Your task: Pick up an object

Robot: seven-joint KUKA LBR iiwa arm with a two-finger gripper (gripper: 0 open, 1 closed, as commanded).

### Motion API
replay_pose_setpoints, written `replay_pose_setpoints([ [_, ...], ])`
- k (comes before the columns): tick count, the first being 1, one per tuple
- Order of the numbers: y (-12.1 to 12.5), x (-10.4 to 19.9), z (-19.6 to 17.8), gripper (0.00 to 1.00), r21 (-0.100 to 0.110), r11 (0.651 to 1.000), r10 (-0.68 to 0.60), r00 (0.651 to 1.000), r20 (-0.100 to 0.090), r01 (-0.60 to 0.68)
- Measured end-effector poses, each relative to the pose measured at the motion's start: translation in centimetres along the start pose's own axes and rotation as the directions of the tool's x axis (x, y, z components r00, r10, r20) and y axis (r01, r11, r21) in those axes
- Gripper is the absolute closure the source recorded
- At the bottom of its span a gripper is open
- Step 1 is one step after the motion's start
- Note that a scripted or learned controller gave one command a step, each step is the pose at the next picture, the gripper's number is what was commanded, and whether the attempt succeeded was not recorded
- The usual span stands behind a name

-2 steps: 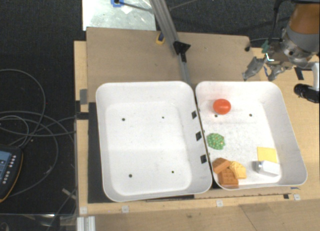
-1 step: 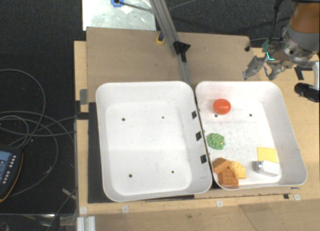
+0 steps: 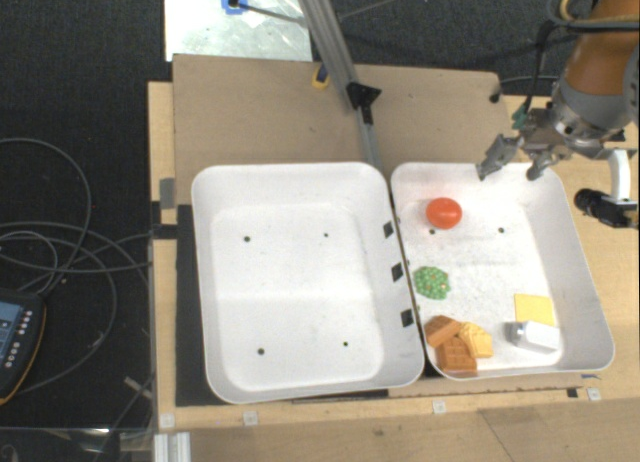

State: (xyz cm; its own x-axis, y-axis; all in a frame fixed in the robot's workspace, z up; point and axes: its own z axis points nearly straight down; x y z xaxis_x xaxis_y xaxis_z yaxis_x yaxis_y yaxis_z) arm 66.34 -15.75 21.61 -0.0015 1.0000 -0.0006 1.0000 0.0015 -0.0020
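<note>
You are looking at a red ball (image 3: 444,213) sitting in the right bin (image 3: 570,240), in the far half of it, a little toward the middle wall. It is lying on the white floor by itself, not touching anything.

The gripper (image 3: 515,165) is hanging up and to the right of the ball, over the far edge of the same bin. Its two fingers are spread apart and pointing down, and nothing is sitting between them. The ball is lying well apart from the fingers, nearer to you and to the left of them.

Closer to you than the ball, a green bumpy thing (image 3: 432,282) is resting beside the middle wall. Nearer still, in the front left corner of that bin, some orange waffle-like pieces (image 3: 458,343) are bunching together and touching each other. To their right, a yellow block (image 3: 534,307) is lying just behind a small white and grey thing (image 3: 532,335), and the two are sitting very close.

The left bin (image 3: 295,280) is sitting side by side with the right one, and black clips are joining them along the middle. Both bins are resting on a brown board (image 3: 420,110). The grey arm with its orange band (image 3: 600,70) is reaching in from the right.
</note>
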Motion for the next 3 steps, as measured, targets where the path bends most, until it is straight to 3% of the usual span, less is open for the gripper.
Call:
replay_pose_setpoints([
  [2, 0.6, 0.6, 10.2, 0.0, 0.0, 1.0, -0.004, 1.0, -0.001, 0.004],
  [3, 0.9, 0.6, 8.7, 1.0, -0.008, 1.0, -0.008, 1.0, 0.001, 0.008],
])
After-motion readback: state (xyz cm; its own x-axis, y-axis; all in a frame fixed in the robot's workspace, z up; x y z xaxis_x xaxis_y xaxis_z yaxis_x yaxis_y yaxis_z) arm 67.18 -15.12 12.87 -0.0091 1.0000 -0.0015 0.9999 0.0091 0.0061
